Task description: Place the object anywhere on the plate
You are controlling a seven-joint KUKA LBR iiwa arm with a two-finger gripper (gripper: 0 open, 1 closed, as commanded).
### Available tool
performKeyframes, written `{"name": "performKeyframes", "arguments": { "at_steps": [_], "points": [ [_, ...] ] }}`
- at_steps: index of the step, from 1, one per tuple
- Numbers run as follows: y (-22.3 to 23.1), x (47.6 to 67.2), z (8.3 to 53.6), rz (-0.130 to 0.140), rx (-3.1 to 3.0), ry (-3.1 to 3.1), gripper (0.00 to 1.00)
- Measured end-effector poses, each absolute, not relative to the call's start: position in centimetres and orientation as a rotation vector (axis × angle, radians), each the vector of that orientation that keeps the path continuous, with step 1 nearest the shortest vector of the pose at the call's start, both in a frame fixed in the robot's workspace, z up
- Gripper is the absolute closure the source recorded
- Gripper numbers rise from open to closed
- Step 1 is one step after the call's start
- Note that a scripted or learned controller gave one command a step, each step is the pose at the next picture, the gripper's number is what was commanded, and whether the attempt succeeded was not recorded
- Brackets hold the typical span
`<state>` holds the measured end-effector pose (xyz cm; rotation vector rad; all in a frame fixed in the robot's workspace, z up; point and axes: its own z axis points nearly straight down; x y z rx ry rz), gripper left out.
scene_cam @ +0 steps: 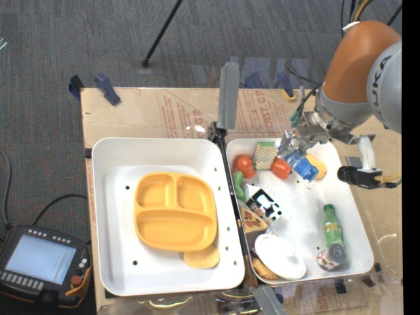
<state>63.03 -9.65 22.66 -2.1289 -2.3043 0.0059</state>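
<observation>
Nothing rests yet on the yellow plastic plate with three compartments (pixel 175 212), which lies flat in the middle of the left white bin (pixel 105 176) with a small yellow disc (pixel 201 257) tucked against its near right corner. My pincer (pixel 293 144) is low over the far part of the right white bin (pixel 357 209), in a cluster of a small red rounded piece (pixel 281 168), a blue block (pixel 304 166) and a yellow piece (pixel 319 169). From this angle I cannot tell whether it is open or closed, nor whether anything is caught in it. Which item is meant for the plate is not settled by what I see; I judge it to be one of that cluster, most likely the blue block or the red piece touching it. Elsewhere in the right bin lie a red tomato-like ball (pixel 245 165), a tan checked square (pixel 265 154), a black-and-white box (pixel 265 205), a green bottle (pixel 333 225) and a white dish (pixel 281 257), all well apart from the plate. By my assessment the task stands at the pick: a secure hold, the lift, the carry across the divider and the release all remain.
</observation>
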Motion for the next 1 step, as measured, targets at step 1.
{"name": "performKeyframes", "arguments": {
  "at_steps": [1],
  "points": [
    [-5.19, 59.67, 18.48, 0.006, -1.917, -2.481, 1.0]
  ]
}}
